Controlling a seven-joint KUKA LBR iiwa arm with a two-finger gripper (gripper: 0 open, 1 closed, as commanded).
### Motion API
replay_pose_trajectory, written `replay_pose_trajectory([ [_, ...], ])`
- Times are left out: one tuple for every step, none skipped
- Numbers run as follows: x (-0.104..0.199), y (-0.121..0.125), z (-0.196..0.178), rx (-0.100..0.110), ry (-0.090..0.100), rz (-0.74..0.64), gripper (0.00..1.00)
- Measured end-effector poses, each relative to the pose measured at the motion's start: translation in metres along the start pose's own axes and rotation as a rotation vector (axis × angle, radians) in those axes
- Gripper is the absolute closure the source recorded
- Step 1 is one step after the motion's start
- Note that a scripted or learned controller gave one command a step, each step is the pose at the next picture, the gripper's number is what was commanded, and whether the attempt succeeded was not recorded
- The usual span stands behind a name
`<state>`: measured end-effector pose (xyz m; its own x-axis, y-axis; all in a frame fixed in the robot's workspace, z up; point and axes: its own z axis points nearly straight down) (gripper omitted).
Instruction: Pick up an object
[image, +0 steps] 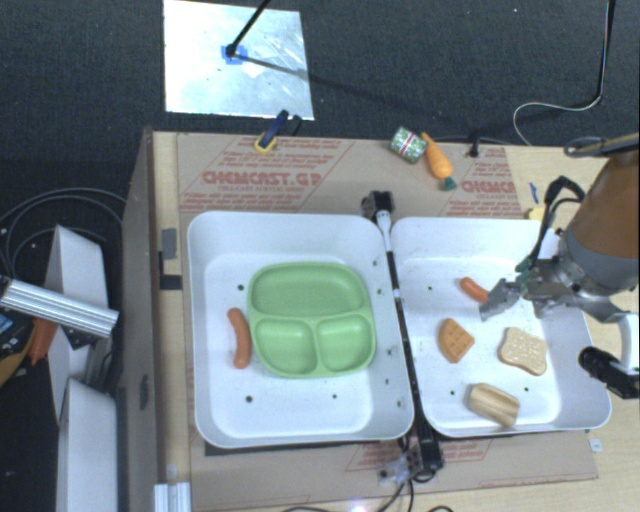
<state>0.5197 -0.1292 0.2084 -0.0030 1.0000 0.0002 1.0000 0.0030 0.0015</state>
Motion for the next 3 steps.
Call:
replay_pose_trajectory([
  [0.023, 0.007, 0.12, 0.002, 0.0, 0.001, 0.0],
  [0.023, 0.008, 0.109, -0.002, -0.001, 0.0, 1.0],
  [0.106, 0.04, 0.023, -0.002, 0.001, -0.002, 1.0],
])
